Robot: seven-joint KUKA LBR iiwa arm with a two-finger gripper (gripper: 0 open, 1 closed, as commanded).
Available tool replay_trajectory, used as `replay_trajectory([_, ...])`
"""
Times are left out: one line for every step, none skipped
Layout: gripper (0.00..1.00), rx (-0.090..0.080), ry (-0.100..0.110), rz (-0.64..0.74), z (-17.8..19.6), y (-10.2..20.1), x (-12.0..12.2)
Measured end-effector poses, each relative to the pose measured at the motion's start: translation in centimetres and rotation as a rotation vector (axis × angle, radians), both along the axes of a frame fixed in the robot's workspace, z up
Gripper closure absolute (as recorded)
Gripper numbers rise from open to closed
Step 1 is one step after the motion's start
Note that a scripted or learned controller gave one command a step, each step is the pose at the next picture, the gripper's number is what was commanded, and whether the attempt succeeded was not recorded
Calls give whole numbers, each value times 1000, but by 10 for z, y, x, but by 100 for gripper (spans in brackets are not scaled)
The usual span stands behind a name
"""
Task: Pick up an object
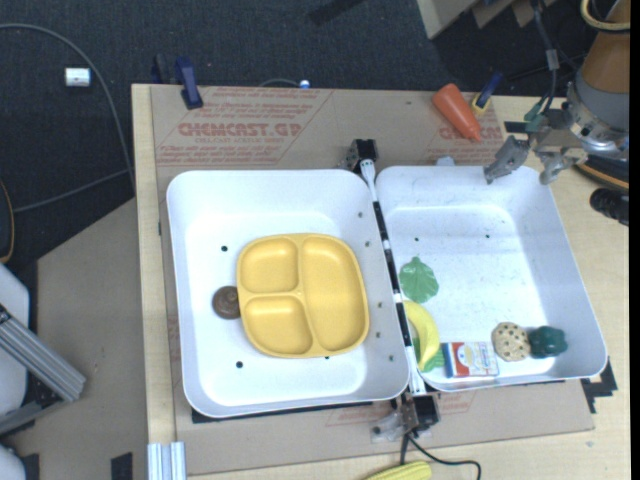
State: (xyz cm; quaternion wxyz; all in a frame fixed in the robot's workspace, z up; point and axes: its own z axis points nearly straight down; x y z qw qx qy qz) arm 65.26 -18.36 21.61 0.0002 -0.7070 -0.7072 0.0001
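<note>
My gripper (524, 164) hangs over the far right corner of the right bin (470, 218), fingers spread apart and nothing between them. Along that bin's near side lie a green leafy piece (418, 280), a yellow banana (424, 334), a small red and white carton (468, 359), a speckled cookie (510, 341) and a dark green object (547, 342). All of them sit well below and to the left of the gripper. In the left bin (200, 218) rests a yellow divided plate (300, 295) with a brown round object (226, 302) at its left edge.
An orange carrot-shaped object (457, 113) lies on the cardboard bench behind the right bin, close to the gripper. A blue clamp (186, 82) sits at the bench's far left corner. A black divider (380, 238) runs between the bins.
</note>
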Motion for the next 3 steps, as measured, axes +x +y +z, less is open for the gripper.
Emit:
replay_trajectory([0,1,3,1,-101,35,13])
replay_trajectory([0,1,2,-1,-132,72,-100])
replay_trajectory([0,-1,-1,-1,-131,16,-53])
